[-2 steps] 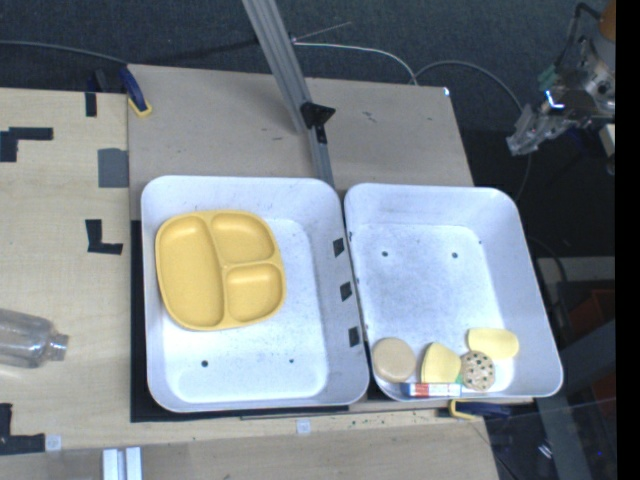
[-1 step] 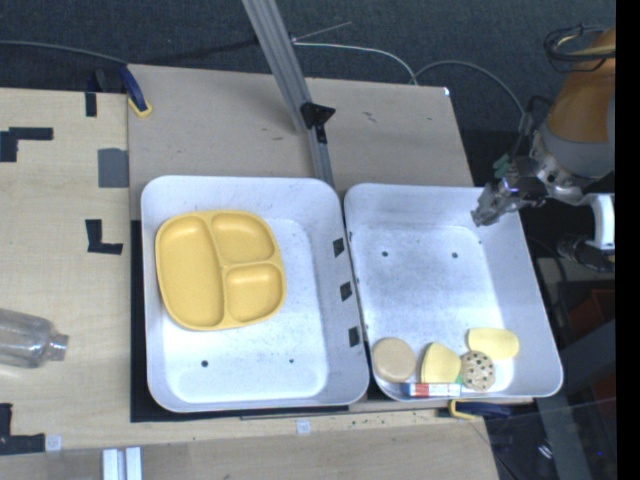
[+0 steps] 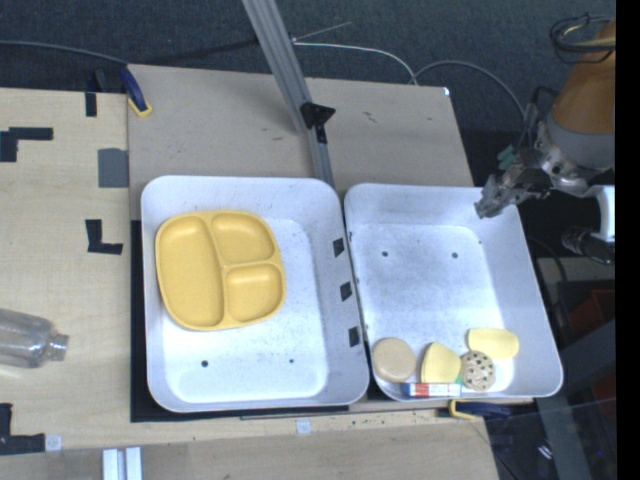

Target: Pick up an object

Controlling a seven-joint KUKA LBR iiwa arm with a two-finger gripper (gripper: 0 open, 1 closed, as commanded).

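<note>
In the right bin (image 3: pixel 440 268), several small objects crowd the near corner: a tan round piece (image 3: pixel 393 358), a yellow wedge (image 3: pixel 440 363), a yellow lump (image 3: pixel 492 343), a speckled cookie-like disc (image 3: pixel 480 371) and a thin red, white and blue stick (image 3: pixel 432 390) along the front wall. My gripper (image 3: pixel 492 202) hangs over the far right rim of this bin, well away from those objects. Nothing shows between its fingertips.
The left bin (image 3: pixel 240 368) holds a yellow divided plate (image 3: pixel 219 268). A slanted metal pole (image 3: pixel 285 63) crosses the bench behind the bins. A clear plastic bottle (image 3: pixel 28 340) lies at the far left. Cables run over the dark floor at the back.
</note>
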